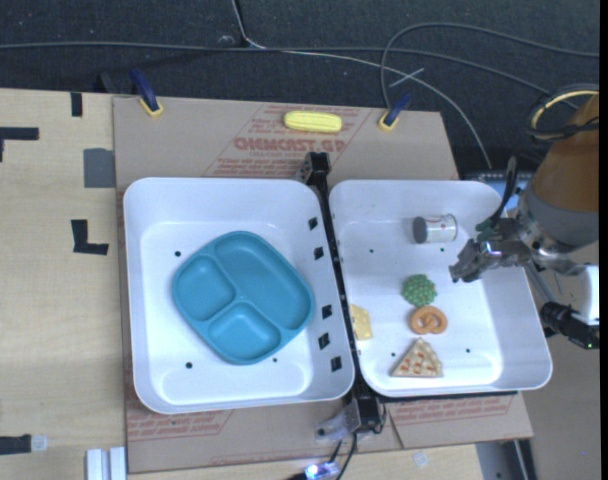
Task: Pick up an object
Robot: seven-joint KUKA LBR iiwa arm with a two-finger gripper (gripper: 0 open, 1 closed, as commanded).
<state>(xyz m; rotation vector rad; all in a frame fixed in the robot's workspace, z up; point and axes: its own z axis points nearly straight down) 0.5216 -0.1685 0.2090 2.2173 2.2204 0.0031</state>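
So, using the right bin (514, 368) as the anchor, since that's where all the small stuff is. Nearest the camera, in its front part, there's a pizza slice toy (417, 360) lying flat, and tucked against the bin's left wall a pale yellow cheese-looking piece (360, 321). Just behind the pizza sits a little pretzel (428, 319), and right behind that a green broccoli floret (419, 290), nearly touching. Farther back in the bin a small clear cup with a dark cap (434, 229) lies tipped on its side. My guess is everything's just scattered loose so the program has random targets to go for.

The gripper (472, 264) hangs over the right half of that bin, a bit right of the broccoli and in front of the cup, with nothing between its fingers that I can see. It's too dark and small to judge how wide it's set, so I can't tell. The task just says pick up an object; the broccoli or cup look like the closest candidates, though that's only my read.

Left of the right bin, the other bin (144, 208) holds a blue divided plate (242, 296). Beyond both bins, a yellow corn cob toy (312, 122) rests on the cardboard sheet (204, 133).
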